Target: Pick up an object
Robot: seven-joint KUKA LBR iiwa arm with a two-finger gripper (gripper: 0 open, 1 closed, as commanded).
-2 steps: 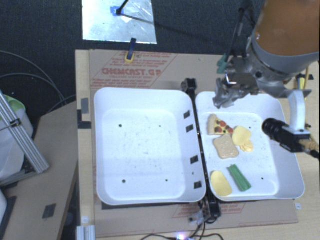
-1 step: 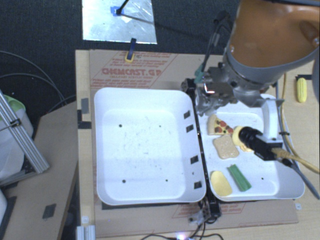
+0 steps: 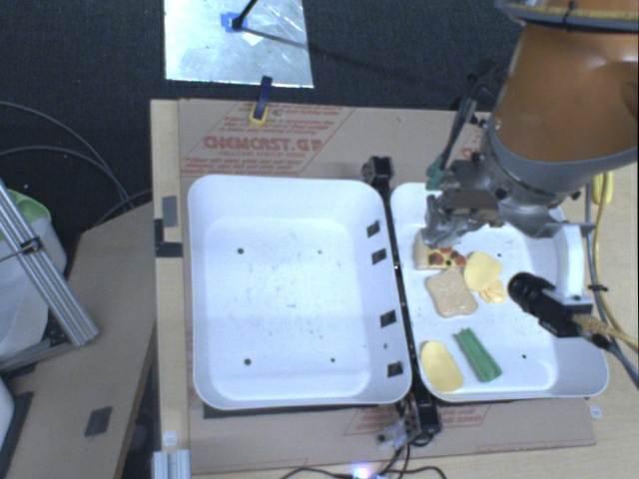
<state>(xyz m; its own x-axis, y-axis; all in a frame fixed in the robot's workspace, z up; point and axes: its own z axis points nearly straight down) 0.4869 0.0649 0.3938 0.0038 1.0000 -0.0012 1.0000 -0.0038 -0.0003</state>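
Grey gripper (image 3: pixel 439 236) hangs low over the right bin (image 3: pixel 579 367); I can't tell its jaw gap. The pizza slice (image 3: pixel 440 258) lies just beneath (bread slice (image 3: pixel 452 293) beyond), near the bin's left wall.

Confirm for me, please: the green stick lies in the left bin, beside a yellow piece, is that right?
Not quite: the green stick lies in the right bin, not the left. The camera view shows it there, beside the yellow piece.
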